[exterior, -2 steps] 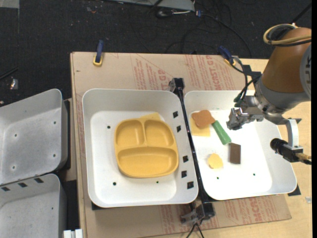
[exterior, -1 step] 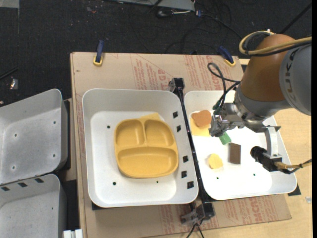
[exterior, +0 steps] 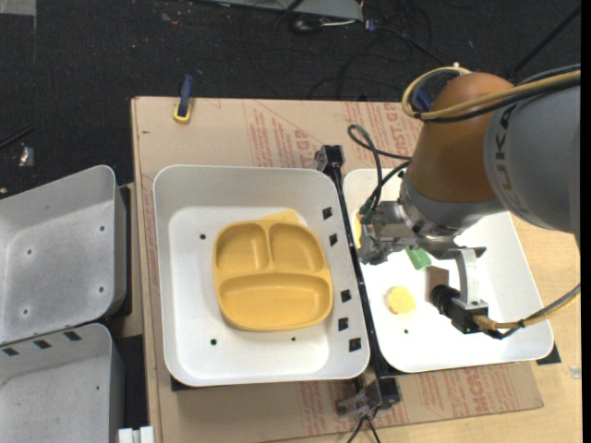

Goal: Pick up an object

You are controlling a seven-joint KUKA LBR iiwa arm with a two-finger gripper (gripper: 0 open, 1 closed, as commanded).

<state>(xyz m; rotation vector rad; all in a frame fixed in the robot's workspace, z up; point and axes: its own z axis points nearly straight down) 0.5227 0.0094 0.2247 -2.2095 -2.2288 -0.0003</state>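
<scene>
Camera view, catalogue of bench contents as seen from above at a slant.

Bench: a brown board [exterior: 277, 123] carrying two shallow white bins side by side.

Left bin [exterior: 185, 340]: holds one yellow divided tray [exterior: 272, 275], three compartments, lying flat near the bin's middle and slightly turned. A pale yellow flat piece [exterior: 294, 217] shows just behind the tray's far edge; what it is cannot be told.

Right bin [exterior: 512, 340]: holds a small yellow round object [exterior: 400, 300] on the bin floor, near the left wall, lying free. Just beyond it, a small green object [exterior: 420, 257] lies partly under the arm's wrist hardware.

Arm [exterior: 545, 155]: grey, with an orange band [exterior: 457, 137], reaching in from the right and hanging over the right bin.

Gripper [exterior: 383, 243]: low over the left part of the right bin, close to the dividing wall, near the green object and a little beyond the yellow round object. Its state cannot be told from this angle, nor whether it has hold of anything.

Other: a blue-and-yellow clamp [exterior: 185, 100] at the board's far left edge; two more white bins [exterior: 55, 247] on the floor at left.
</scene>
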